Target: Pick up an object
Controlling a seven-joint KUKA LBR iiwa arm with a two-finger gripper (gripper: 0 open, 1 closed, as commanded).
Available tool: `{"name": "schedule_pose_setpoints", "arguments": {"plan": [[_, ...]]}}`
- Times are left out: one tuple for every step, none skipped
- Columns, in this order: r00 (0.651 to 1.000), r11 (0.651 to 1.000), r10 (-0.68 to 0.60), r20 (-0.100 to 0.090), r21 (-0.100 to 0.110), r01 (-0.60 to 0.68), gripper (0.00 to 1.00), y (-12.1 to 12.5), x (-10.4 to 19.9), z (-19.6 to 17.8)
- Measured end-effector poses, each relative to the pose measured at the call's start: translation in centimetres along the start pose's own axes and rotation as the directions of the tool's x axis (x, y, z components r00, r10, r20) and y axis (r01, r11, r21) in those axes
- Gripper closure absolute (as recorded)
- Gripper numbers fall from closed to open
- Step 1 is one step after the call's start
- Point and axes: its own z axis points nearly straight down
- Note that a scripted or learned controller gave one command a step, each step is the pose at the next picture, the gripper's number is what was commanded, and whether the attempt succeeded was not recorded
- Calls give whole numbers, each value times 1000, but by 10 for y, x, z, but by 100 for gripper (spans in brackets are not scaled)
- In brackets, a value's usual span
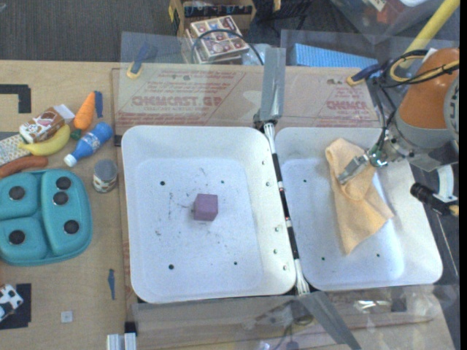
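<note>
The pale wooden tabletop [58,283] carries two shallow white plastic bins side by side, and the grey arm with its orange band [427,104] reaches in over the right-hand white bin [416,268]. The left-hand white bin [146,268] holds only a small purple cube [206,207], sitting near its middle and well apart from every wall. In the right bin lies a crumpled yellow-orange cloth [359,206], stretched from the upper middle down toward the bin's centre, and it is the thing nearest the arm, so I judge it the likely target of this pick. The two-finger gripper [359,165] sits low over the cloth's upper end; whether its fingers are spread or pinched I cannot tell, since the metal parts blur into the fabric, nor can I tell if any cloth lies between them. To do this step well, the fingers should come down straddling a raised fold rather than a flat patch, because flat fabric on a smooth floor tends to slip out from under a closing pinch. The bunched upper part looks the better bite. Pressing lightly against the bin floor before closing would help gather material, and the lift should be straight up and slow, as a limp cloth will trail and may drag on the bin wall. Left of the bins, a teal plastic tray [40,217] and toy food lie well out of reach.
</note>
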Motion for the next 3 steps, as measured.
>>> {"name": "schedule_pose_setpoints", "arguments": {"plan": [[977,977,-214,-1,20,214,0,37,17,1],[903,903,-430,1,-2,430,0,-29,110,-1],[999,999,-35,0,1,35,0,6,102,0]]}}
